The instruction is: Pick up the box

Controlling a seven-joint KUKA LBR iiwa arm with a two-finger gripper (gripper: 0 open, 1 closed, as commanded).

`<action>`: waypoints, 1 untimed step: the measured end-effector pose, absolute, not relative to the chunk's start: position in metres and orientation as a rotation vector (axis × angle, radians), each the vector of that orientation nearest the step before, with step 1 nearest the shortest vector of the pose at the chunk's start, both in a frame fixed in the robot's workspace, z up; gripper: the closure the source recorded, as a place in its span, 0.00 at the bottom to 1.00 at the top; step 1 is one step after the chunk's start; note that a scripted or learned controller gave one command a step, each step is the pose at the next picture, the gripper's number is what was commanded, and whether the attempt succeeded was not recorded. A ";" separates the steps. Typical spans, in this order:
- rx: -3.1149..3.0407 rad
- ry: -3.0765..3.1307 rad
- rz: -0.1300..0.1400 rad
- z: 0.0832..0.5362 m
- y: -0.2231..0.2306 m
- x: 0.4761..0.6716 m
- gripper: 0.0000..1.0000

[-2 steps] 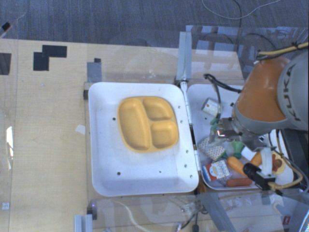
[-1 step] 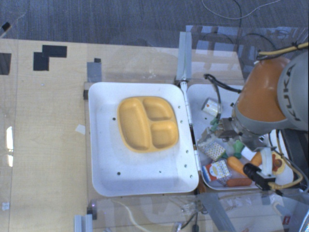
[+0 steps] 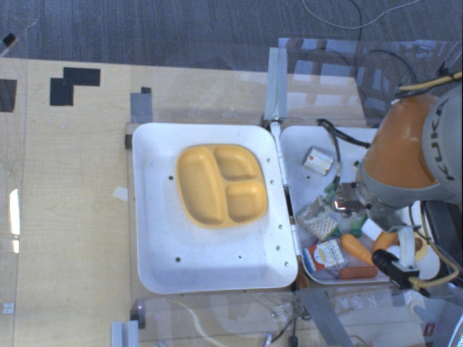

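A small white box [image 3: 317, 160] lies tilted at the back of the right bin [image 3: 293, 142]. Near that bin's front edge rests a red and white carton [image 3: 328, 254]. My gripper [image 3: 340, 203] reaches down into the middle of the right bin, between these two, over a checkered packet [image 3: 323, 225]. The orange band and grey wrist [image 3: 402, 154] cover most of the gripper from above. Nothing can be seen held in it.
A yellow divided plate [image 3: 220, 183] sits in the left bin [image 3: 155, 215]. The right bin also holds an orange carrot [image 3: 356, 248], a brown sausage [image 3: 357, 272] and a banana [image 3: 406, 243] packed close together. Black cables trail along the arm.
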State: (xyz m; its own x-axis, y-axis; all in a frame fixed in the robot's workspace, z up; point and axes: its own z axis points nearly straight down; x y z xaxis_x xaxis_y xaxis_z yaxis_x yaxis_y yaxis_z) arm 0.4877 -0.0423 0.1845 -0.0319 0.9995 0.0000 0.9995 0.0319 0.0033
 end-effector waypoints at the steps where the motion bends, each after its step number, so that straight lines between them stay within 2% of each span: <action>1: 2.152 2.286 0.003 0.128 -0.088 0.488 0.00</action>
State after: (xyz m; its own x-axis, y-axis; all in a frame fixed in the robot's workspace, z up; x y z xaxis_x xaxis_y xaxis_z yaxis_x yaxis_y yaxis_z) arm 0.4878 -0.0875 0.1281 -0.0604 0.9982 -0.0005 0.9982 0.0604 0.0030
